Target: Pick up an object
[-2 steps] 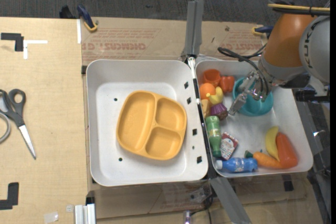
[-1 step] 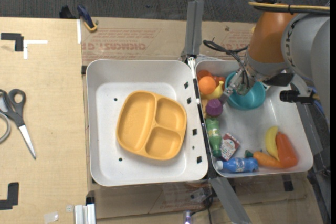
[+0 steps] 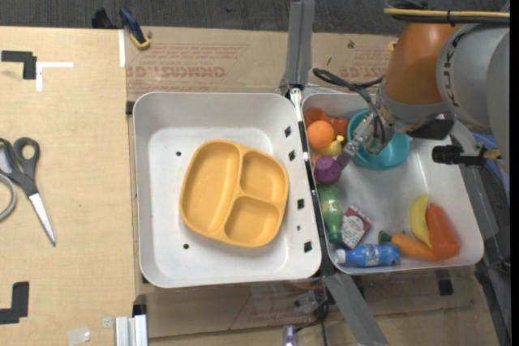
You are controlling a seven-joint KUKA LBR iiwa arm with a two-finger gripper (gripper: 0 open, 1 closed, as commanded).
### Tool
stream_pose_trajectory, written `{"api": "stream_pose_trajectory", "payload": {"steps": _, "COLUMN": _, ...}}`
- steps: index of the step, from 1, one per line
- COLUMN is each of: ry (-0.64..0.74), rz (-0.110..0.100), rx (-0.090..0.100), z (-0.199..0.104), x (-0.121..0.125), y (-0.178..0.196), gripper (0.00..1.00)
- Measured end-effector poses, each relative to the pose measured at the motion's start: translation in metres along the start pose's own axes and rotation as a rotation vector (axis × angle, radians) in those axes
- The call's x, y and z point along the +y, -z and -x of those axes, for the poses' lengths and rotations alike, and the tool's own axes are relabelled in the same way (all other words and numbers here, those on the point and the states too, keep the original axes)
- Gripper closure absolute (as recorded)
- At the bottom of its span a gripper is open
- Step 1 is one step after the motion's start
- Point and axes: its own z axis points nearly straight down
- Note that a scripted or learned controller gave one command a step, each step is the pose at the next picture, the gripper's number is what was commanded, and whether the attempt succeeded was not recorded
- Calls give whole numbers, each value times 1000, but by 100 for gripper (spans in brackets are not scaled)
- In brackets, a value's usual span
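— Over the right bin (image 3: 466, 198), gripper (image 3: 362, 135) sits at the teal bowl (image 3: 389, 154). Fingers?
— We can't tell; the wrist hides them. Bowl partly covered too.

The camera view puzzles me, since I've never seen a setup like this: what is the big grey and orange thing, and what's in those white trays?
It is a robot arm, seen by one camera looking down from above. The arm reaches in from the right, and its hand hangs over a teal bowl in the right bin. That bin also holds toy food: an orange, a banana, a carrot and a small bottle. The left bin holds a yellow divided plate. Scissors lie on the bench. I cannot tell whether the hand holds anything.
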Motion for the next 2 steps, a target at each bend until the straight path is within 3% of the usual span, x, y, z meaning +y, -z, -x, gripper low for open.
{"api": "stream_pose_trajectory", "payload": {"steps": 1, "ry": 10, "rz": 0, "rx": -1, "z": -8, "x": -7, "y": 0, "gripper": 0}}
{"api": "stream_pose_trajectory", "payload": {"steps": 2, "ry": 153, "rz": 1, "rx": 1, "z": 37, "x": -48, "y": 0, "gripper": 0}}
